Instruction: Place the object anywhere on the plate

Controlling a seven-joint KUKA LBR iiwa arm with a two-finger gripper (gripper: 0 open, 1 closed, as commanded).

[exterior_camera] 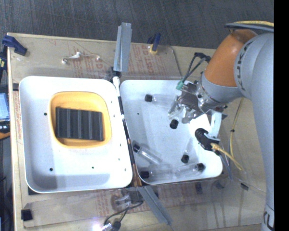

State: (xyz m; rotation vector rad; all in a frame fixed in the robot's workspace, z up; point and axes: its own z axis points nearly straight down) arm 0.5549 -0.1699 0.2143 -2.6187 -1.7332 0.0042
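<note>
Hovering over the right bin (135, 105), gripper (183, 110) of the arm (241, 66), opening impossible to judge from above. Small dark object (173, 124) on the bin floor, just beside the tool at about seven o'clock, too small for any long axis. Plate (79, 100) well apart in the left bin (33, 129), toward nine o'clock.
</note>
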